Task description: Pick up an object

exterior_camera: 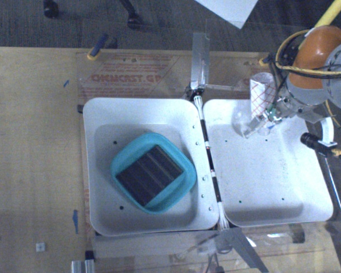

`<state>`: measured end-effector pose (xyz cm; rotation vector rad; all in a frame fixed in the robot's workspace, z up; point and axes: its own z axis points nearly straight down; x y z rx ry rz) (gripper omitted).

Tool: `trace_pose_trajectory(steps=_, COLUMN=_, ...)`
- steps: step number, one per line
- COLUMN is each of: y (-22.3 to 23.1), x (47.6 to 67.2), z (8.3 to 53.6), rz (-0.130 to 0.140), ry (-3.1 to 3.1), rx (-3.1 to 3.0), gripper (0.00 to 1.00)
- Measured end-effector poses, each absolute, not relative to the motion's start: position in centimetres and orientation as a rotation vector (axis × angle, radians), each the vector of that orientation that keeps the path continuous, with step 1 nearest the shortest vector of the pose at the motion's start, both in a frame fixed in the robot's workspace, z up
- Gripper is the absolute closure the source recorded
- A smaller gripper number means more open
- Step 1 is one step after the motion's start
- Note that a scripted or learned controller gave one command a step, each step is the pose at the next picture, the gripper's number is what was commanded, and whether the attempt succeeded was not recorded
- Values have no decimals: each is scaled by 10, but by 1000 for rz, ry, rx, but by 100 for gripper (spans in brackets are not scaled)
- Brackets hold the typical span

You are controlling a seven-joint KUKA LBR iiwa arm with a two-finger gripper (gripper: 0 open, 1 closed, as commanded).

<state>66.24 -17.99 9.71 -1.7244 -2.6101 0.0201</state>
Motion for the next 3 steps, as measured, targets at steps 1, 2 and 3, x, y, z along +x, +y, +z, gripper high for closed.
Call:
trace_pose_trajectory(steps=1, y=-141, x=668, z=175, rz=-1, ry=-2554, rx=-1837, gripper=100)
trace_pose_trajectory(steps=2, y=-176, x=663, z=87, rz=19, ry=-2263, rx=-2155, gripper=100)
trace_pose_trajectory(steps=3, y=-80, x=652, z=185, rz=-1, ry=-2219, rx=-2225, gripper=100)
